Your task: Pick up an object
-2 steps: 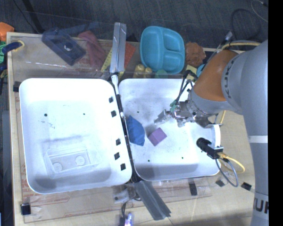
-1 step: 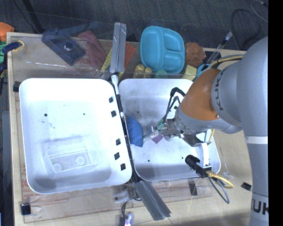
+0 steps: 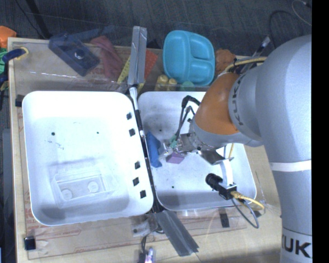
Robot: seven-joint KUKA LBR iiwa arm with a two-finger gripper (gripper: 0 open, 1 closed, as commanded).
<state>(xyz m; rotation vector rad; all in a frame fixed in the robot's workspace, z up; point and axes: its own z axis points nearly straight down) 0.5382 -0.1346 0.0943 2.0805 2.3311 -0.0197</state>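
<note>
The big grey arm (image 3: 288, 147) is taking up the right side, its orange band (image 3: 216, 111) hanging over the right bin (image 3: 241, 174). The jaws (image 3: 174, 146) are sitting low right at a small purple block (image 3: 176, 158), can't tell if they're clenched or released. One blue object (image 3: 153, 149) is lying just beside it, along the bin's left wall. Two white bins total; the left bin (image 3: 77, 158) is sitting alongside on the worktop (image 3: 33, 64).
</note>
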